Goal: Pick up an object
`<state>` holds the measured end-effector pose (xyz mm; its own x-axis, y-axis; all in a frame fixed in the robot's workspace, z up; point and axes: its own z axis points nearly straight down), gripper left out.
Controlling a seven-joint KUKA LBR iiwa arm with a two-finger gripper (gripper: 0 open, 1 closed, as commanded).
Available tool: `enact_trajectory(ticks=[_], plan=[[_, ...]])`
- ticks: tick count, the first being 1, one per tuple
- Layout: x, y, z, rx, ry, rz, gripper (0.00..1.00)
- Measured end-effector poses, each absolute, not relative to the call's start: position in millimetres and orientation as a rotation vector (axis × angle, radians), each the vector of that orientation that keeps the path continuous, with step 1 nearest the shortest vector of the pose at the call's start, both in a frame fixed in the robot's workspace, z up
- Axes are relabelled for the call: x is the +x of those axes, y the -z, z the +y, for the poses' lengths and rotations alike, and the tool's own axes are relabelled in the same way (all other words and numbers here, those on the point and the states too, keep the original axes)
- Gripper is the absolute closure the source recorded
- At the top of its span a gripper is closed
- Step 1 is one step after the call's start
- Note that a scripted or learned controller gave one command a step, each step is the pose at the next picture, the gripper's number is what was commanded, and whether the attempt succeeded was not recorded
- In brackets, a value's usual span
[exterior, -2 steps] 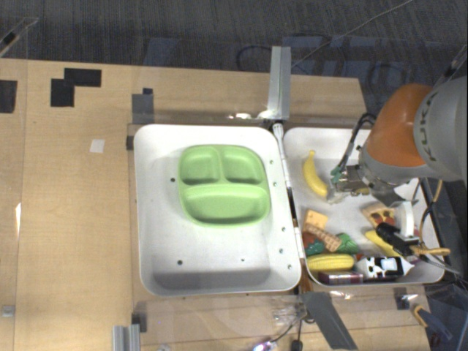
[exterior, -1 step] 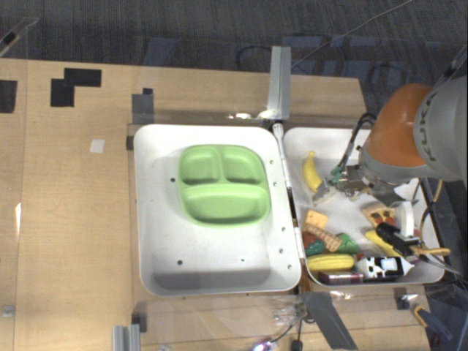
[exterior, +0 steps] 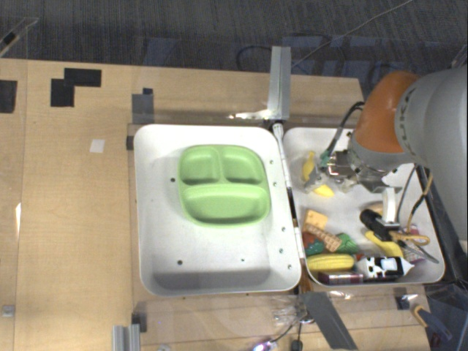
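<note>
Nearest, a black-and-white toy [exterior: 382, 267] lies at the right bin's [exterior: 295, 146] near edge. Yellow piece [exterior: 322, 191] sits just near-left of my pincer [exterior: 338, 170]; grip state undeterminable.

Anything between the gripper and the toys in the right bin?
Nothing visible. The gripper is already down inside the right bin, beside a yellow piece and a banana-like toy at the far end. The rest of the pile lies nearer the camera, apart from it.
</note>
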<state>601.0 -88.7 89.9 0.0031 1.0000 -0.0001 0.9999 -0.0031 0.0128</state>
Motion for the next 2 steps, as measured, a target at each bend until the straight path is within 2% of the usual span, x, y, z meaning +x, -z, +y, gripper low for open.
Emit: enact_trajectory(ticks=[1, 2], plan=[[603.3, -98.0, -84.3, 2.214, -0.022, 2.220, 1.00], [636.3, -261.3, -70.1, 2.319, 0.000, 2.118, 1.00]])
